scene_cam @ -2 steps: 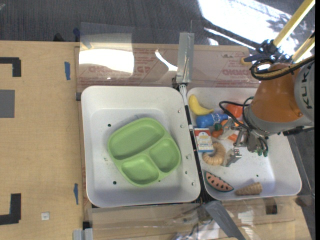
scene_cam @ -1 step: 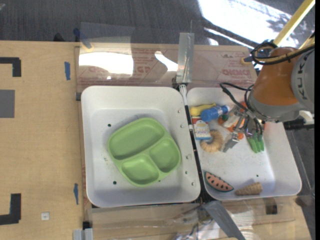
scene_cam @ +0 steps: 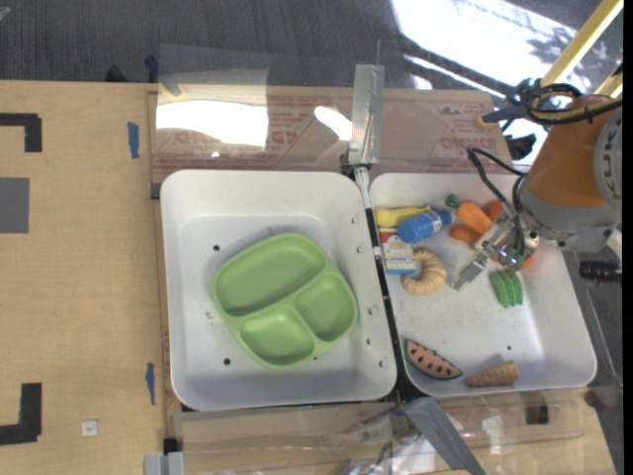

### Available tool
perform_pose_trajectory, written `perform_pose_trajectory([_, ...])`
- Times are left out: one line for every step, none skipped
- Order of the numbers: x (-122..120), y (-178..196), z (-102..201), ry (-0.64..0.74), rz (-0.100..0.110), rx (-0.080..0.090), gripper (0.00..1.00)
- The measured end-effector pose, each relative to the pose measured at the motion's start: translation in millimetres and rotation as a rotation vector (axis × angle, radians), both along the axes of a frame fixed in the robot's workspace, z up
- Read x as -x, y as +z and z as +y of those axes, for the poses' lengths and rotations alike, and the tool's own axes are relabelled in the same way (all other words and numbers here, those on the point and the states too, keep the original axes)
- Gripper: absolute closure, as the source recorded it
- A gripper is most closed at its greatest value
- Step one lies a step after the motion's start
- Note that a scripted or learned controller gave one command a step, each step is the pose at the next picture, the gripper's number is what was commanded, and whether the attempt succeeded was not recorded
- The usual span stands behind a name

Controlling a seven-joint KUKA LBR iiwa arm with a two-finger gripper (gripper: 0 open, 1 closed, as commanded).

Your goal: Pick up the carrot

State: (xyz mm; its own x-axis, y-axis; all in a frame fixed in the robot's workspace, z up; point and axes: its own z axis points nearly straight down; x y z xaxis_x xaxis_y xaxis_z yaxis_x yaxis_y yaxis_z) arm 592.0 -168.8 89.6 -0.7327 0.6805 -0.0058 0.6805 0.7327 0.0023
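Two bins sit side by side on the tabletop [scene_cam: 79, 265]. The left bin [scene_cam: 188, 216] holds a divided plate [scene_cam: 285, 299] near its middle. In the right bin [scene_cam: 554, 354], the tool [scene_cam: 485, 263] hangs near the centre. At its 9 o'clock lies a bagel [scene_cam: 425, 273]; at 10 o'clock, a bottle [scene_cam: 423, 227]; at 12 o'clock, the carrot [scene_cam: 473, 217]; at 4 o'clock, just beside it, a pea pod [scene_cam: 507, 288]. A watermelon slice [scene_cam: 431, 361] and a cone [scene_cam: 493, 373] lie at 6 o'clock by the near wall.
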Motion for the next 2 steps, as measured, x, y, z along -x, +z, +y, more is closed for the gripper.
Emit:
perform_pose_trajectory([-53.2,3.9,15.7,-0.062,0.022,0.000,0.00])
perform_pose_trajectory([-60.9,-1.4,14.9,-0.215,0.033,-0.007,0.00])
